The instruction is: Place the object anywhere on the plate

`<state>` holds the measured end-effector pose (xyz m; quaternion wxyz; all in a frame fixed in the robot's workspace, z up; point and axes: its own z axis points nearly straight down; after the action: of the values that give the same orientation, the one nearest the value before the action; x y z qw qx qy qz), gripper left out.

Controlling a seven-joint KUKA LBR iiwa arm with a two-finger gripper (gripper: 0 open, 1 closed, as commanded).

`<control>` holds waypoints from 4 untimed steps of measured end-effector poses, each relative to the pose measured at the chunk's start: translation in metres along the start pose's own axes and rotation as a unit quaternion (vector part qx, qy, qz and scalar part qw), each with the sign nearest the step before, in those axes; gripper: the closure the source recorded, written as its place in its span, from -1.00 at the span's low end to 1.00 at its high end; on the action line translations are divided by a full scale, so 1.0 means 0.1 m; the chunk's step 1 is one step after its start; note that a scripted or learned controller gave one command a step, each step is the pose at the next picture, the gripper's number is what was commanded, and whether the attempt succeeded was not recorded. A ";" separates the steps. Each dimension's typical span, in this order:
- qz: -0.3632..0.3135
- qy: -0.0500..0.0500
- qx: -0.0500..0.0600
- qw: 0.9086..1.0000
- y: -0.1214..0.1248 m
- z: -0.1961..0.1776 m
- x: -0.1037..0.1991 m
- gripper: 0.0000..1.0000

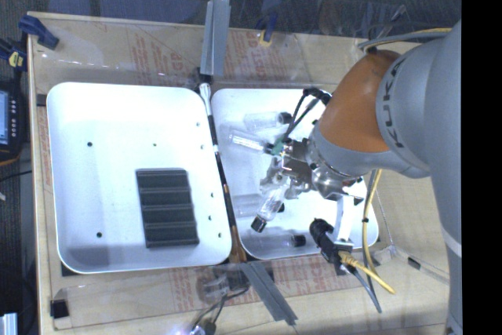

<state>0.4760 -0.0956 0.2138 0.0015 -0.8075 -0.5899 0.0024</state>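
A dark ribbed rectangular plate [166, 206] lies in the left bin [70, 114], toward its near side. My gripper [278, 178] is low over the middle of the right bin [235, 110], well to the right of the plate. A clear bottle with a dark cap [267, 212] sits right at the gripper's tip, tilted with its cap down and to the left. Whether the bottle is held or just lies below the gripper is hidden by the wrist.
More clear items lie in the right bin: a bottle [263, 121] at the far side, a thin tube [249, 142] beside it, and a small capped vial [276, 243] by the near wall. A raised divider [218, 169] separates the bins.
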 end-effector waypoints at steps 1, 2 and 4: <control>0.151 0.001 0.000 0.988 0.21 0.24 0.74 1.00; 0.361 0.000 0.002 0.932 -0.25 0.24 1.33 1.00; 0.058 0.000 0.000 0.998 -0.72 1.23 2.34 1.00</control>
<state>0.4782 0.1486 0.0903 0.0017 -0.8401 -0.5424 0.0028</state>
